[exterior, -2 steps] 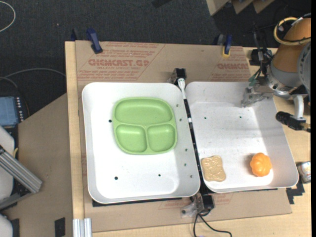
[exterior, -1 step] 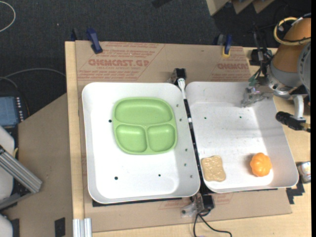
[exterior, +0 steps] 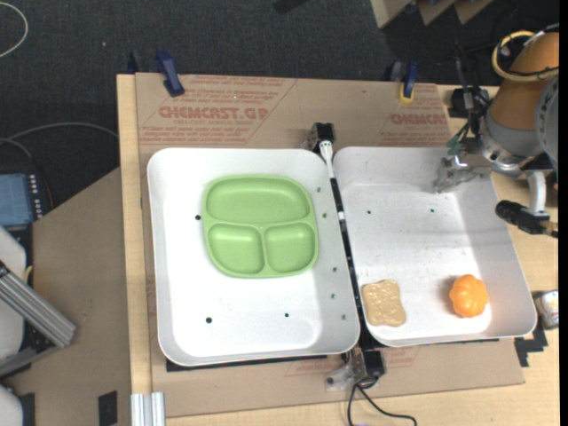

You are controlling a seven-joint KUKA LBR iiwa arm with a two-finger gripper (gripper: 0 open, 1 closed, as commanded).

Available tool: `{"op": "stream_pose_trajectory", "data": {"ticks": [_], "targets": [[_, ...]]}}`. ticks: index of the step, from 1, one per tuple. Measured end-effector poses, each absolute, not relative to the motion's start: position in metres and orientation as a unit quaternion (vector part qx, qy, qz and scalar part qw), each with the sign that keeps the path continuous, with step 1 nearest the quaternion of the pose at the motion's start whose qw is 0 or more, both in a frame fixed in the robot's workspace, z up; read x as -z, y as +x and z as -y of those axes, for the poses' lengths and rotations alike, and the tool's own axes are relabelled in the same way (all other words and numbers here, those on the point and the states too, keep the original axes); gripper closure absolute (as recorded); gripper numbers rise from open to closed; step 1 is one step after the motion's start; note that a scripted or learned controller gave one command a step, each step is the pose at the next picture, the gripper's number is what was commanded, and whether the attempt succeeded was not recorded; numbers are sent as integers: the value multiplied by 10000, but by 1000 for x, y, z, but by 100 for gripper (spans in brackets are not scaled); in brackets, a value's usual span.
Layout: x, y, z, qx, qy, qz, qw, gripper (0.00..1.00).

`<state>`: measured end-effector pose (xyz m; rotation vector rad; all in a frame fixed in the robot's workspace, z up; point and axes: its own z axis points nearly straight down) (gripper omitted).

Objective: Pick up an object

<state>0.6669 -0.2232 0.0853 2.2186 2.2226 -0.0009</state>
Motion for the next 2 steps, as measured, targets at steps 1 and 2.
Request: {"op": "stream_pose_trajectory", "data": {"ticks": [1, 2], "targets": [[-85, 667, 223, 3, 7064, -7078, 6, 100], [-85, 667, 223, 3, 7064, -7078, 6, 100]]}}
